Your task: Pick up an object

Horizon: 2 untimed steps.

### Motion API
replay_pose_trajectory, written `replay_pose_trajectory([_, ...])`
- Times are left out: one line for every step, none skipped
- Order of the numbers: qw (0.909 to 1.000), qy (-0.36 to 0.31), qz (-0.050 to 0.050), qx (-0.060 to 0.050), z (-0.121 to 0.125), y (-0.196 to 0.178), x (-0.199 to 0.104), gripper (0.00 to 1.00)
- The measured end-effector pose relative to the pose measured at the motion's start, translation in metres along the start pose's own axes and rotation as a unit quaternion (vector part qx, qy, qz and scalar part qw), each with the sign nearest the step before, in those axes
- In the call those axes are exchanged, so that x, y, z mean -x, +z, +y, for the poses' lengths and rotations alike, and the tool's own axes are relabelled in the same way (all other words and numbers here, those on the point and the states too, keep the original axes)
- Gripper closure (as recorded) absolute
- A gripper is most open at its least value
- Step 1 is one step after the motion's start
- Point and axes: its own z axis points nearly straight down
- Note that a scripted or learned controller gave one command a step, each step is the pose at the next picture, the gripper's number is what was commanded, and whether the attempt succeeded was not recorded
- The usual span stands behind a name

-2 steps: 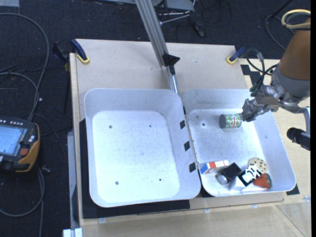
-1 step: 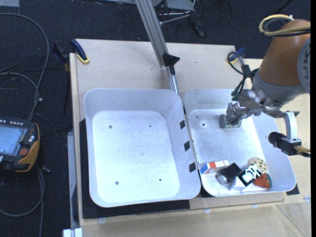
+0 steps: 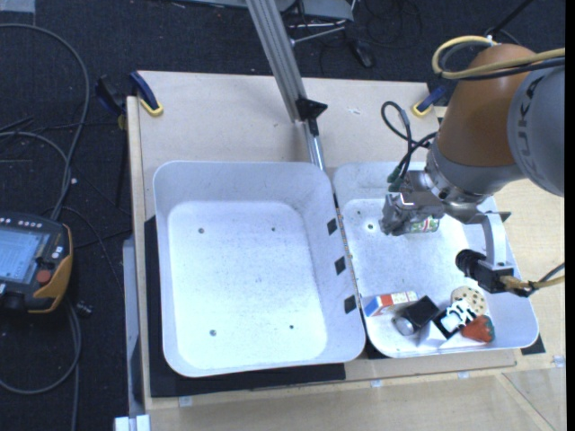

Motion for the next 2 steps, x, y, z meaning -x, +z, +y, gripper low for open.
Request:
replay_pose_trajectory([1.0000,0.000,0.000,0.000,-0.004,0.010,-0.050,1.00])
replay_pose_trajectory([1.0000,0.000,0.000,0.000,0.004,0.018,-0.106,1.00])
